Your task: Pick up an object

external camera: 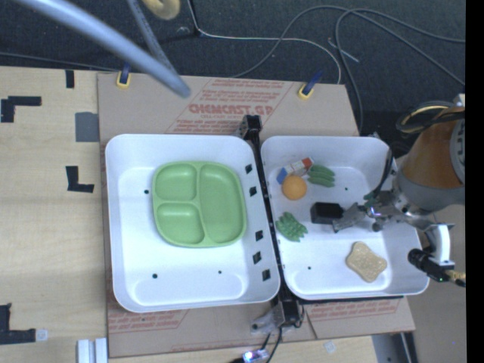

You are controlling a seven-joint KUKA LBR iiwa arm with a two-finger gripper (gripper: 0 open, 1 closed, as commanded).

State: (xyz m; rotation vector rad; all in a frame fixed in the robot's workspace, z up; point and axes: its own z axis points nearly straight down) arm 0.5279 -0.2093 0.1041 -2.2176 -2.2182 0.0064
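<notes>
The right bin (378, 153) holds several small objects. An orange ball (294, 189) lies near its left wall, with a small red, white and blue block (293, 168) just behind it. A green leafy piece (321, 175) sits to the ball's right, and another green piece (291, 227) lies in front of the ball. A tan, bread-like slice (367, 262) rests at the front right. My gripper (328, 213) is low over the bin's middle, its black tip between the ball and the slice, touching neither. Nothing shows in its grasp.
The left bin (125, 203) carries a green divided plate (200, 203). The grey arm with its orange band (432, 161) comes in over the right bin's right wall. Cables run across the dark floor behind the bench.
</notes>
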